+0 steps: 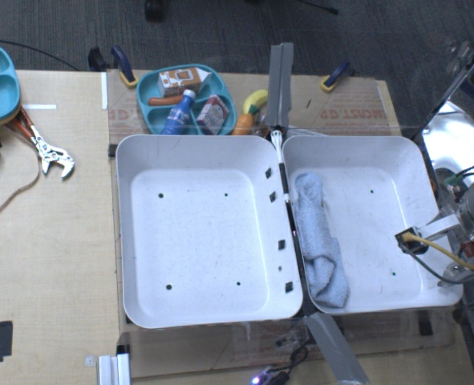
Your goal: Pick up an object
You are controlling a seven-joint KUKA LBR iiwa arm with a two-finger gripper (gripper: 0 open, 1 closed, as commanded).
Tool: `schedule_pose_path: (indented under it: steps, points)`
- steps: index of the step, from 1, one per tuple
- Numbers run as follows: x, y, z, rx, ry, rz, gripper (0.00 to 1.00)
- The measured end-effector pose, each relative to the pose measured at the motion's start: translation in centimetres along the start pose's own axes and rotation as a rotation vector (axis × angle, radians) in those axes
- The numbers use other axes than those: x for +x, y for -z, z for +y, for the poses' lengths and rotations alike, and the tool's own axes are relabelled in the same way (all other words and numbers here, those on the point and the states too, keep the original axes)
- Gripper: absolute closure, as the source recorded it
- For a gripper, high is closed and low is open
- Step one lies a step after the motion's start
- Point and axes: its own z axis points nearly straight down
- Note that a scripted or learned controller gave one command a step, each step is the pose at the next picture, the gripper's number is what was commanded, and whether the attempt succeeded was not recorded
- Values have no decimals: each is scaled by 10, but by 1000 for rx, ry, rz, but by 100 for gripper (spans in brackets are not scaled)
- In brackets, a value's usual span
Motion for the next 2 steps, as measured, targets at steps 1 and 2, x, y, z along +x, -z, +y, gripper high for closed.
schedule_pose_path:
  steps: [1, 2]
  points:
    - [0, -1, 0, 0, -16, 1, 0]
    - [0, 0, 0, 0, -15, 1, 0]
